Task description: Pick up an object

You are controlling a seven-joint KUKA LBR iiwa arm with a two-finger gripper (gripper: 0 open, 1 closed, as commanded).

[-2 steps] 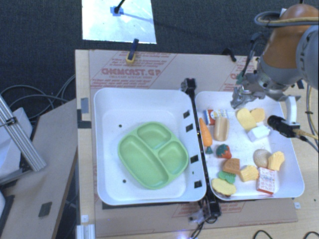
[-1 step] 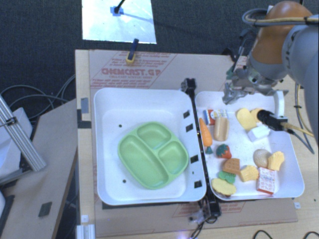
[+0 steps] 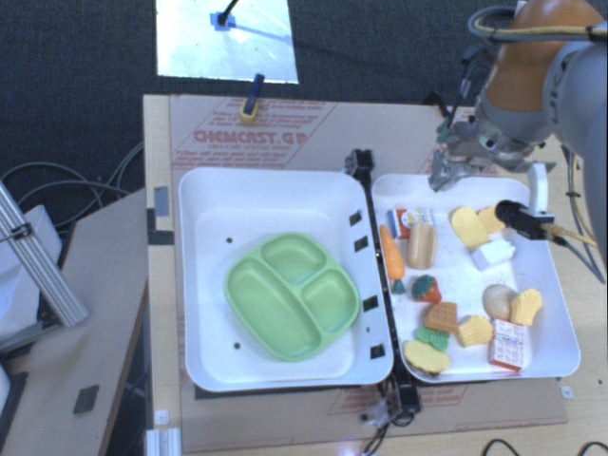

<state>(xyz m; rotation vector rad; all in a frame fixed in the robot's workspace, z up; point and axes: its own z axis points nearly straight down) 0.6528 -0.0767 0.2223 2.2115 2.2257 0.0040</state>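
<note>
My gripper point(image 3: 445, 177) hangs over the far edge of the right bin point(image 3: 556, 345), above its back left corner, with nothing visible between its fingers. The right bin holds several toy foods: an orange carrot point(image 3: 390, 253) along the left wall, a tan cylinder point(image 3: 421, 245), a small red and white carton point(image 3: 400, 222), a yellow piece point(image 3: 467, 226), a white block point(image 3: 492, 253), a strawberry-like piece point(image 3: 424, 288), a waffle point(image 3: 441, 316), a red box point(image 3: 508, 344) and a beige ball point(image 3: 497, 300).
The left bin point(image 3: 204, 255) holds a green divided plate point(image 3: 290, 295). A black divider with clips point(image 3: 366, 226) runs between the bins. A pale sheet point(image 3: 226, 27) and a blue and yellow tool point(image 3: 253, 98) lie beyond the bins.
</note>
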